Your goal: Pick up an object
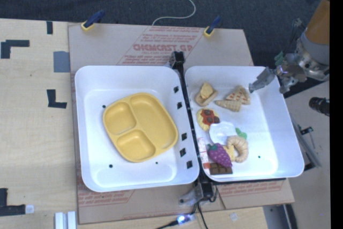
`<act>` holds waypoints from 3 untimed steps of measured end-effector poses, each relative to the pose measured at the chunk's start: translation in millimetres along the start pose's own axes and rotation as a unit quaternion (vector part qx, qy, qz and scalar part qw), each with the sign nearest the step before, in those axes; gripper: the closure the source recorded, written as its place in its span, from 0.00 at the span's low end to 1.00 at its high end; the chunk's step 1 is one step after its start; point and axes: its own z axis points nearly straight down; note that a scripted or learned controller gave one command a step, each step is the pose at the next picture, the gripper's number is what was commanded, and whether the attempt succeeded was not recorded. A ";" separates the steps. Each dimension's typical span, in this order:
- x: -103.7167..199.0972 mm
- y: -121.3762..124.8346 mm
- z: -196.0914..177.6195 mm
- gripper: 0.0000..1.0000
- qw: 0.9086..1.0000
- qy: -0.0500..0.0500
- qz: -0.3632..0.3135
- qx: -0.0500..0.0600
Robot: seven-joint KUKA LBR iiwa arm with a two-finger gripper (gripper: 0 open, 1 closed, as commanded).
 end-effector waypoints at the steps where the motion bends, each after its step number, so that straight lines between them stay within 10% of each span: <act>1: 0.5 2.0 -7.1 0.00 1.000 -0.001 -0.002 -0.006; 3: -0.2 17.4 100.5 0.00 1.000 -0.001 -0.003 -0.003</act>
